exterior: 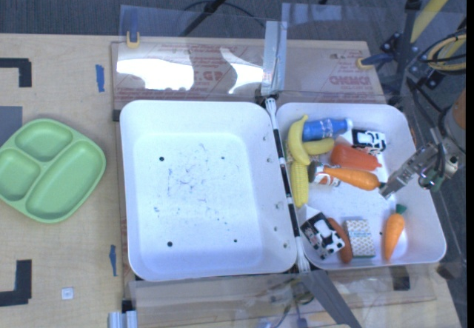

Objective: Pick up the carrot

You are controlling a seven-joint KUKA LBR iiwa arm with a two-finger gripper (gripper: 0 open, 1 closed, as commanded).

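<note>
The carrot (392, 235) lies in the right bin (426, 245) near its front right corner, just below the end effector (391, 184), which hovers at the bin's right side beside a larger orange thing (349, 178), its state impossible to tell.

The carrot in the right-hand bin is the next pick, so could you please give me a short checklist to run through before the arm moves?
1. Carrot in view in the right bin, near its front right corner: ok.
2. Carrot's top free of other things: ok; the small patterned box lies to its left, apart from it.
3. Gripper over the carrot: not ok; it sits further back, by the tip of the long orange item.
4. Gripper free of any load: ok, nothing shows between its fingers.
5. Gripper opening: cannot tell.
6. Target unambiguous: not ok; two orange items lie nearby.
</note>
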